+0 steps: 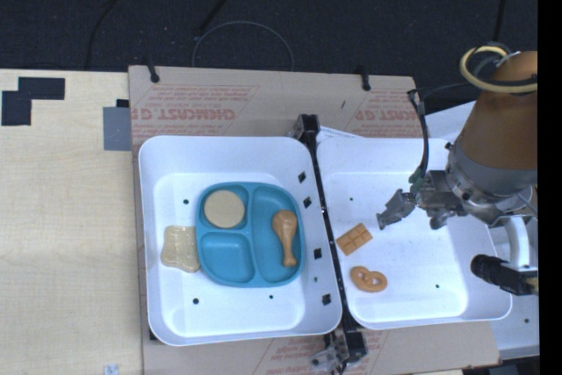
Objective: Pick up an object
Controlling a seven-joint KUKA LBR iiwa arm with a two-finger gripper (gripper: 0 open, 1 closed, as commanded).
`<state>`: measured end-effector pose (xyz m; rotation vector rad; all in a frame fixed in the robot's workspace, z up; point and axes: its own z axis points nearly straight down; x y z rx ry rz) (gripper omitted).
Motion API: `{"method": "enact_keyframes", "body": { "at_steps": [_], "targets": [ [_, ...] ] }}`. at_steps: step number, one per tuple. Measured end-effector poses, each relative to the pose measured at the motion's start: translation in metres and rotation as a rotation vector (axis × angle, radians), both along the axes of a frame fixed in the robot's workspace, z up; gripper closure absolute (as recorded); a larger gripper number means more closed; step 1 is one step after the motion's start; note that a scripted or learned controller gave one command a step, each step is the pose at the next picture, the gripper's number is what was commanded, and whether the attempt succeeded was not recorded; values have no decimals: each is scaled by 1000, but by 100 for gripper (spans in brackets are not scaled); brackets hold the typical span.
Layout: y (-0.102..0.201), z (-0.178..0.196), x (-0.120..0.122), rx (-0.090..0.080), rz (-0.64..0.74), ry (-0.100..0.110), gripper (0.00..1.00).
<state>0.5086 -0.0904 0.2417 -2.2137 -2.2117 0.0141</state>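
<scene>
Arm: reaches in from the right over the right bin point(457, 299), orange band above the wrist.
Pincer point(392, 212): low over the right bin's middle, pointing left; released or clenched, I cannot tell.
Cracker point(354, 238): tan square on the right bin's floor, just below and left of the pincer, apart from it.
Pretzel point(369, 279): near the cracker, toward the bin's front.
Left bin point(167, 312): holds a blue tray point(233, 263).
Tray: a round cookie point(223, 208) and a drumstick point(285, 235) in separate compartments.
Toast point(180, 248): touching the tray's left edge.
</scene>
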Motion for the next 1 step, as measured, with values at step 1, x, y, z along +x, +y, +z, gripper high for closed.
{"method": "enact_keyframes", "body": {
  "at_steps": [1],
  "targets": [
    [0,6,2,-1,2,-11,0]
  ]
}}
